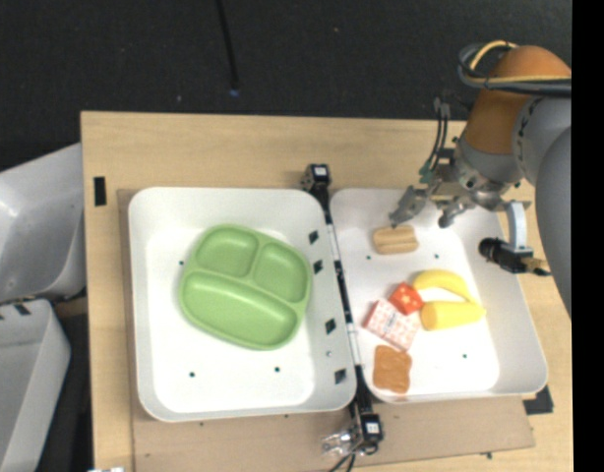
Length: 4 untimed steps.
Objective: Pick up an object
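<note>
We see the gripper [427,207] spread open above the right bin's [513,357] far end, holding nothing. The tan roll [394,239] lies just below it; banana [442,282] and tomato [407,298] sit nearer.

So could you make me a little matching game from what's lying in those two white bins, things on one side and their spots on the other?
Things:
1. green divided plate
2. tan block
3. banana
4. orange-brown piece

Places:
A. near front edge of the right bin
B. in the left bin
C. just below the gripper, at the back of the right bin
D. beside the red piece, mid right bin

Pairs: 1-B, 2-C, 3-D, 4-A
</note>
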Each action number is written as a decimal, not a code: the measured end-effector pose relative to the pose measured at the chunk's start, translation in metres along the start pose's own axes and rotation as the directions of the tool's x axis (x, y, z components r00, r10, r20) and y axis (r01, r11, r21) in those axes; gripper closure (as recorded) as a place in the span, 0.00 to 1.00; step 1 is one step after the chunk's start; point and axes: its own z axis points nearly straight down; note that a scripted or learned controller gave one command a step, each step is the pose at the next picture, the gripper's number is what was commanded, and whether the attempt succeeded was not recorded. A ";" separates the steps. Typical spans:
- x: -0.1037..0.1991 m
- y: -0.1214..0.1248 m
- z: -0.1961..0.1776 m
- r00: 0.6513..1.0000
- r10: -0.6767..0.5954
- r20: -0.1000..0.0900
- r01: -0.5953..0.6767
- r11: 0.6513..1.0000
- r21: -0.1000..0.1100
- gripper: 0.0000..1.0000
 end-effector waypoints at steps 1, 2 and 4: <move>-0.002 0.001 -0.015 1.000 -0.001 0.003 0.001 1.000 -0.007 1.00; 0.004 0.009 -0.073 1.000 -0.001 0.000 0.001 1.000 -0.010 1.00; 0.060 0.004 -0.109 1.000 -0.003 -0.003 0.003 1.000 -0.004 1.00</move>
